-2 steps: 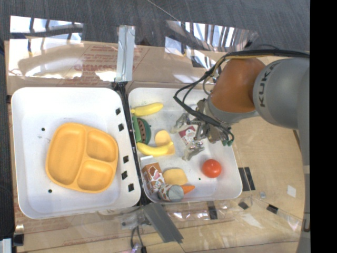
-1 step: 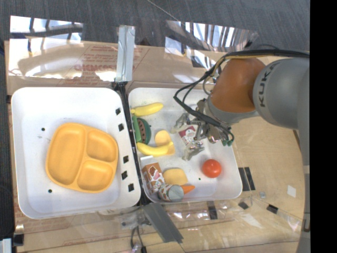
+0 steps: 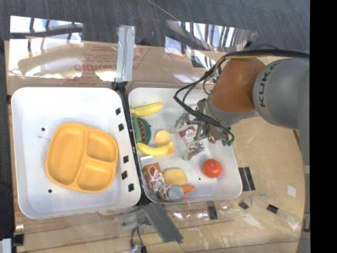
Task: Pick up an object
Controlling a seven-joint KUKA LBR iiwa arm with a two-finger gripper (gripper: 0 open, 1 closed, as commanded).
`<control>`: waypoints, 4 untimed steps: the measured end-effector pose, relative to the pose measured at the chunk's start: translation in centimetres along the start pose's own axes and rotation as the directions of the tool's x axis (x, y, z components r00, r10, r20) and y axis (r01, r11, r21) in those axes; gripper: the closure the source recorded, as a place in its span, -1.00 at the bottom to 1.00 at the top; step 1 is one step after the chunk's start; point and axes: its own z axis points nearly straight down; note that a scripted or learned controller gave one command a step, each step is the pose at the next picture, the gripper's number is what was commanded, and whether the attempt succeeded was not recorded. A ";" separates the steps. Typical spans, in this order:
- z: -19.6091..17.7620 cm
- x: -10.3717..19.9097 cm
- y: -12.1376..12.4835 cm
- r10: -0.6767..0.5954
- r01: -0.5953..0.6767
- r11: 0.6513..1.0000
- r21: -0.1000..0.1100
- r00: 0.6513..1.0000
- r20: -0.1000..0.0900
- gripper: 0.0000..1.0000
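Claw (image 3: 194,139) low in right bin (image 3: 231,165) (finger state unclear); tomato (image 3: 212,168) just right-below, banana (image 3: 156,149) left.

Dark grey carpet (image 3: 79,1) lies beyond the far edge of the brown cardboard-covered bench (image 3: 79,62), which is patched with shiny tape (image 3: 125,51).

Red tomato (image 3: 211,168) lies in right bin, near front-right corner.

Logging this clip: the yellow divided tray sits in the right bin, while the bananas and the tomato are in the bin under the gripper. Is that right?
Not quite. The camera view shows the yellow divided tray in the left bin, not the right. The bananas and tomato do lie in the right bin, under the gripper.
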 end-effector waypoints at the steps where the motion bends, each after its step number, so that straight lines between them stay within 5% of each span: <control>1: 0.0 0.0 0.0 0.000 0.000 1.000 0.000 1.000 0.000 -1.00; 4: 0.0 0.0 0.0 0.000 0.000 1.000 0.000 1.000 0.000 -1.00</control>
